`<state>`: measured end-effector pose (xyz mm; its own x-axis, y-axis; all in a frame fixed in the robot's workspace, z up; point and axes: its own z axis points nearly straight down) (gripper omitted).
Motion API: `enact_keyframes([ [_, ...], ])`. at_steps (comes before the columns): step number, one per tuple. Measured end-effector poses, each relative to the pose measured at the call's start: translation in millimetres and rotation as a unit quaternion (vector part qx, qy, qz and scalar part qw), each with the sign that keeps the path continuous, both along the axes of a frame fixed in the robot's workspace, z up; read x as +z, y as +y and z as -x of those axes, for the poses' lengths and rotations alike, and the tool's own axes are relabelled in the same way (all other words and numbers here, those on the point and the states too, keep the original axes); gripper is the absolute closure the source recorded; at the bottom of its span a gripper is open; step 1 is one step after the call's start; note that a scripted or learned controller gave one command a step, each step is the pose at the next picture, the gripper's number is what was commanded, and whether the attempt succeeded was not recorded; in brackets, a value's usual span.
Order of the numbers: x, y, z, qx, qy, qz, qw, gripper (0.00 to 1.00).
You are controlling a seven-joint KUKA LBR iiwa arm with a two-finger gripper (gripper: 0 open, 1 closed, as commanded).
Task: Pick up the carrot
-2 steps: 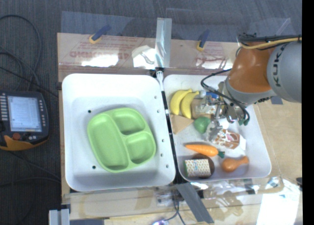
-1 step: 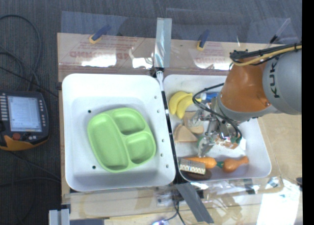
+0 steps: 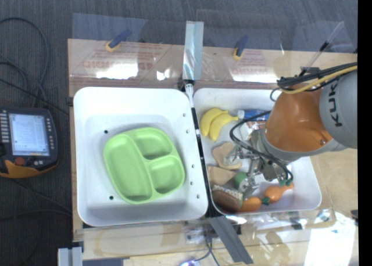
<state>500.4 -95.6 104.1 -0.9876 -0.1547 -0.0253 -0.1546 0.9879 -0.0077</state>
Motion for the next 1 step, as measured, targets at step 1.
enact_keyframes([
  [1, -8.3, -37.4, -3.3, -0.022, -0.005, -0.0015, 0.9997, 0.00],
])
